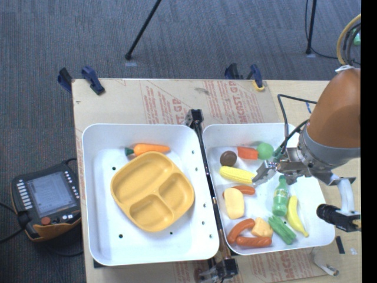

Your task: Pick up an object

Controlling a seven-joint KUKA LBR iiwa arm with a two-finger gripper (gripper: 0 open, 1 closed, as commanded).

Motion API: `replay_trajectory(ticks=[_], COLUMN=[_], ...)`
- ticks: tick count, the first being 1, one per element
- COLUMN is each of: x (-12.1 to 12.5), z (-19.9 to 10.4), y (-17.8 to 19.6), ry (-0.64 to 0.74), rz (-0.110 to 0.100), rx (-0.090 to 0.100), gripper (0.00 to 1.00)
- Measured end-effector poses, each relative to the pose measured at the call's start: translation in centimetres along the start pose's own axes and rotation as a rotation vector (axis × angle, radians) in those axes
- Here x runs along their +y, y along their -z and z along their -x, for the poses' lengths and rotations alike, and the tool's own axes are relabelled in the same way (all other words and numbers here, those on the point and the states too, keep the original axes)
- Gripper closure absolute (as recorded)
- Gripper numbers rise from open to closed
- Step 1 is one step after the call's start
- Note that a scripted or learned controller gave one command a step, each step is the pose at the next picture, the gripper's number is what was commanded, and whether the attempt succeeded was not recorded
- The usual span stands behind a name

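Note:
My gripper [274, 175] hangs over the right bin [306, 240] and is open. One grey finger [263, 173] points toward the yellow corn cob [237, 174]. The other side sits just above the cap of the green bottle [281, 198]. Nothing is held between the fingers. Around it lie a green ball [265, 151], a red-orange piece [247, 152], a brown ball [228, 157], a small red sausage [243, 189] and a pale yellow block [234, 203].
A banana [296, 216], a green vegetable [283, 230], a red sausage [240, 229] and a hot dog [254, 241] fill the right bin's front. The left bin [100, 240] holds a yellow divided plate [152, 190] and a carrot [148, 149]. A pendant [44, 196] lies at the left.

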State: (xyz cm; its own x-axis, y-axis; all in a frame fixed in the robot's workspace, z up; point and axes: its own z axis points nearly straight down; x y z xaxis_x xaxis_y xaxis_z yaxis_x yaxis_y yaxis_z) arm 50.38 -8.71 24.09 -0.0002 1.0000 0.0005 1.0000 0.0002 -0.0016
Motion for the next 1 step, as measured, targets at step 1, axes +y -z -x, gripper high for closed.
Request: replay_trajectory(ticks=[1], x=[-0.9], z=[6.06], y=[-9.88], ry=[-0.007], rz=[-0.005], rx=[0.001], gripper=[0.0])
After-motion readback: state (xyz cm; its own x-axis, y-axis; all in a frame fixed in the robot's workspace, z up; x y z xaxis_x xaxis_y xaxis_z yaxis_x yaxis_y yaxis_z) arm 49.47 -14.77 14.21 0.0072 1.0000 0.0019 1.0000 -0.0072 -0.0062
